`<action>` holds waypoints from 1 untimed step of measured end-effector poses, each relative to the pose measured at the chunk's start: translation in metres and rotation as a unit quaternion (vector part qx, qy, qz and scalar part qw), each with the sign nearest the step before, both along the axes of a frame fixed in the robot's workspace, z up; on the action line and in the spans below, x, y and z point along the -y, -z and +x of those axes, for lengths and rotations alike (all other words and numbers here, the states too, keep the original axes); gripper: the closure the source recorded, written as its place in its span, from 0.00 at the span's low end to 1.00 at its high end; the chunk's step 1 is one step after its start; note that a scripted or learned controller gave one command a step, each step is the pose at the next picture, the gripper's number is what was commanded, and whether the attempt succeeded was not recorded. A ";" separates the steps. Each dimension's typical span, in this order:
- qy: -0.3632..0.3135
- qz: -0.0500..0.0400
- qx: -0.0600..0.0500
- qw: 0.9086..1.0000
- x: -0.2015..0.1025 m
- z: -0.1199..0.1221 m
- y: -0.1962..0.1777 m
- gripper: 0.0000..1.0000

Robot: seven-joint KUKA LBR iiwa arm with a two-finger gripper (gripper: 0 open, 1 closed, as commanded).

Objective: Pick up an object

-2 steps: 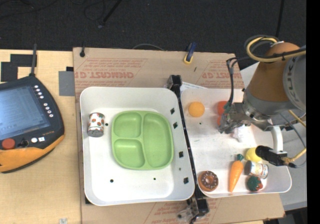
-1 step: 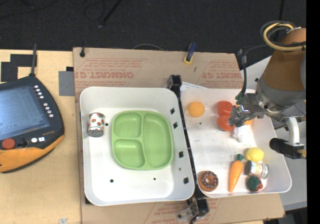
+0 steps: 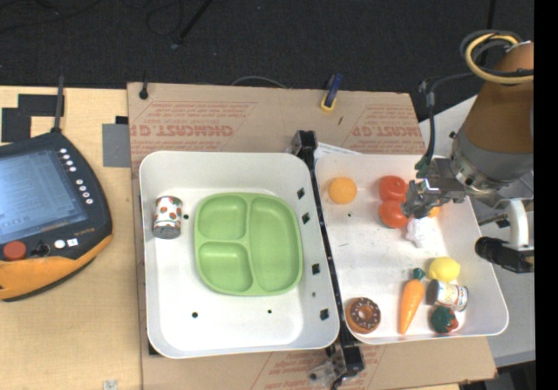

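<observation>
Pincer (image 3: pixel 425 199) hovers low in the right white bin (image 3: pixel 497 314), grip state unclear, with two red round plastic tomatoes (image 3: pixel 392 200) just left of it.

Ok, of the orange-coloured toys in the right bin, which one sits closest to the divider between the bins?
The orange ball, alone near the top left of the right bin; the carrot lies farther right, beside the donut.

Green plate (image 3: pixel 248 244), orange ball (image 3: pixel 343 190), yellow lemon (image 3: pixel 445 270), white bins (image 3: pixel 174 310).
</observation>
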State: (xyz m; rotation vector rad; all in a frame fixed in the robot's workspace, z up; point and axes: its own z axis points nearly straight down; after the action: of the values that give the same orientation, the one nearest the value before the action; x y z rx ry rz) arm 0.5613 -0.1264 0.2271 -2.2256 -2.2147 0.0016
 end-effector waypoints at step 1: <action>-0.003 0.001 -0.003 1.000 -0.041 -0.027 0.002 1.00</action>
State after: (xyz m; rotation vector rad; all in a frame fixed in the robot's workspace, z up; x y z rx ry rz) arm 0.5341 -0.0853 0.2255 -2.2146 -2.2185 0.0051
